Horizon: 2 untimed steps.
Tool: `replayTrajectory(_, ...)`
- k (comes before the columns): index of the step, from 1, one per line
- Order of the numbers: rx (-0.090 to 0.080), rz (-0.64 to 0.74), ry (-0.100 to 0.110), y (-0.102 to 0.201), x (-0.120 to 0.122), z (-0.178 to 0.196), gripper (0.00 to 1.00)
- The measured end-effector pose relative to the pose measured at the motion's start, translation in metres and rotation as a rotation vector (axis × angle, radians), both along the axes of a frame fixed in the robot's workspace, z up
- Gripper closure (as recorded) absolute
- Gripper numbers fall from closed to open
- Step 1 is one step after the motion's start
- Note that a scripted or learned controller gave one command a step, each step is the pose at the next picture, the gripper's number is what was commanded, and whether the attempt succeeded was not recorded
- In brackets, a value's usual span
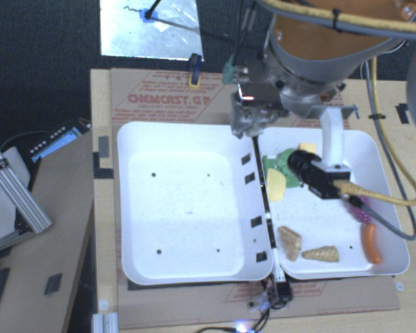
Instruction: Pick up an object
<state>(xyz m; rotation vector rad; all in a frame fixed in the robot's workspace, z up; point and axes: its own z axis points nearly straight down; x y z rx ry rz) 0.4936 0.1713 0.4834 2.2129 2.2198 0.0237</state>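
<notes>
Overhead, tool [252,125] at the far rim between the two bins [194,272], grip state unclear, nothing visibly held

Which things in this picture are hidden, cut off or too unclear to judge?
- Gripper fingers: blurred in the camera view; open or shut cannot be told.
- Green object: partly covered by the black device on the arm.
- Purple object: mostly hidden under the yellow cable.
- Arm: cut off by the top edge.

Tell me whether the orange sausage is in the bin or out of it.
In. The orange sausage lies on the floor of the right bin, near its right wall, apart from the other food pieces.
</notes>
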Motion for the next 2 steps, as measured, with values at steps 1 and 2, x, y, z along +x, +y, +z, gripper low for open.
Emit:
replayTrajectory(1, -0.011, 0.001, 0.029, 0.031, 0.002, -0.168, 1.00)
replayTrajectory(2, 0.004, 0.003, -0.003, 0.042, -0.007, -0.004, 1.00)
